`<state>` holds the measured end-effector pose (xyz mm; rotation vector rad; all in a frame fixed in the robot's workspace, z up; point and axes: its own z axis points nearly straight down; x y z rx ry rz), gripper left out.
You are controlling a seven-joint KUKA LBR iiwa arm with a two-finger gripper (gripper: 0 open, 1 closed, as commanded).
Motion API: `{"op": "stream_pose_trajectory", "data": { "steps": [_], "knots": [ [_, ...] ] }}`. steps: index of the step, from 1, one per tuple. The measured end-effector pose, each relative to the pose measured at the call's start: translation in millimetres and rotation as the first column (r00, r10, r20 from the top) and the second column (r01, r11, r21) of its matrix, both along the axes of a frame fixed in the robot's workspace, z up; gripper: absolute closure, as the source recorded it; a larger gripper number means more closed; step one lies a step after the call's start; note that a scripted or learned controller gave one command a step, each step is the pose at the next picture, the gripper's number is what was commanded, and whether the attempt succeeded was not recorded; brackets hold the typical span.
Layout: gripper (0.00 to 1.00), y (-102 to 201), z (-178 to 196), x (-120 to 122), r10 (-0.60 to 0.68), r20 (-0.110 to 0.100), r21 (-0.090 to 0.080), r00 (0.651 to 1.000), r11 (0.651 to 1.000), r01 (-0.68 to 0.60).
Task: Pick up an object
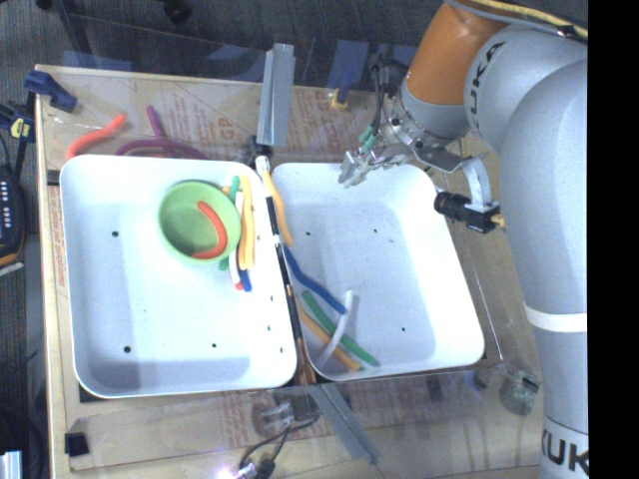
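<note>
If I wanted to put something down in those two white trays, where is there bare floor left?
The left white bin is bare across its front half, below the green plastic bowl. The right white bin is bare through its middle and right side. It is crowded along the divider between them, where coloured plastic sticks pile up.

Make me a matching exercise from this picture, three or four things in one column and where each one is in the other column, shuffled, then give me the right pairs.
Things:
1. green bowl
2. blue stick
3. pincer
4. orange stick

Places:
A. on the bench beyond the left bin's far left corner
B. over the far rim of the right bin
C. in the left bin, toward its far right part
D. in the right bin, along its left wall

Pairs: 1-C, 2-D, 3-B, 4-A
</note>
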<state>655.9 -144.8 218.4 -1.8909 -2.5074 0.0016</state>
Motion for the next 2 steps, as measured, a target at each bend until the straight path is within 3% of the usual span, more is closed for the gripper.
{"op": "stream_pose_trajectory", "data": {
  "steps": [1,2],
  "knots": [
    [1.0,-11.7,-13.1,-34.0,0.291,-0.002,0.001,0.957,0.957,-0.291],
    [1.0,64.7,-26.2,1.2,0.076,0.001,0.0,0.997,0.997,-0.076]
  ]
}}
